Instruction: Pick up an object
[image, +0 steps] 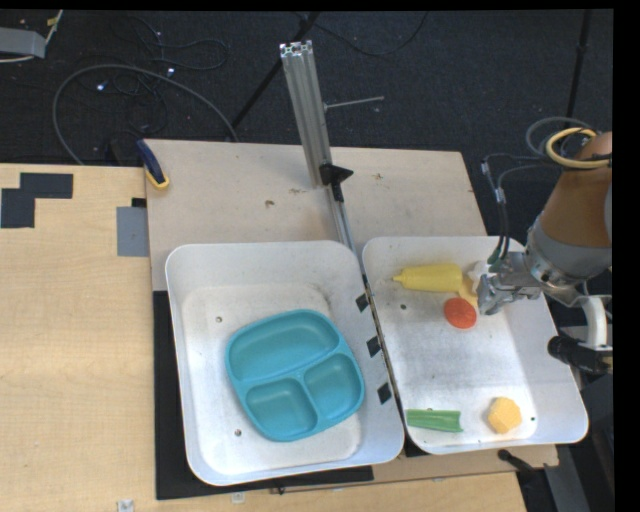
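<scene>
The arm is reaching in from the right and its gripper (487, 293) is hanging low over the right bin (560, 425), close to that bin's far right corner; the metal fingers are pointing toward the bin's middle, but they are small and blurred here, so I cannot tell how far the jaws are standing apart, and nothing is showing clearly between them. A yellow corn-shaped toy (430, 278) is lying near the far edge of the right bin, its right end just beside the gripper; a small red round object (461, 314) is lying just below it, touching or almost touching the fingertips. A green flat piece (434, 421) is lying near the near edge of the same bin, and a small yellow-orange block (505, 414) is sitting to its right, near the near right corner. In the left bin (195, 300) a teal divided plate (293, 373) is lying a little tilted, toward the near right part.
</scene>
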